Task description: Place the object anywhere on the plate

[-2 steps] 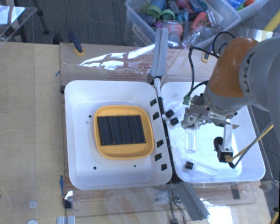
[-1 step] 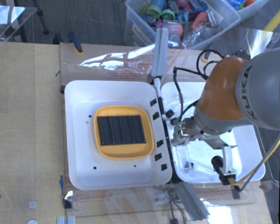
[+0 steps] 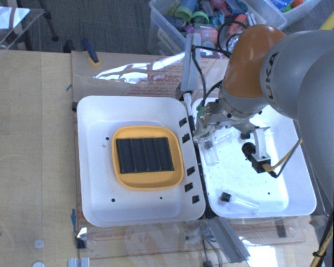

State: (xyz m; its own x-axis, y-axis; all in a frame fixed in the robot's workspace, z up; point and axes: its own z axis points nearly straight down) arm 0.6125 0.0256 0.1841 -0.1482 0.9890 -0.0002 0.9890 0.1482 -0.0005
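Plate [image 3: 147, 180]: yellow, in left bin [image 3: 93, 199].
Object [image 3: 239, 201]: clear, lying in right bin [image 3: 301, 200].
Tool [image 3: 206, 138]: above right bin; state unreadable.

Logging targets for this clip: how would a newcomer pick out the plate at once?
Start at the two white bins side by side and take the left bin. The plate lies flat in its middle: a yellow, rounded-square plate with a dark ribbed centre, the only coloured thing in that bin.

Hidden and cut off, as I see it

My arm [image 3: 301, 58] runs off the right edge; its wrist covers the right bin [image 3: 296, 200] beneath, and the gripper [image 3: 206, 138] fingers look too blurred to read.
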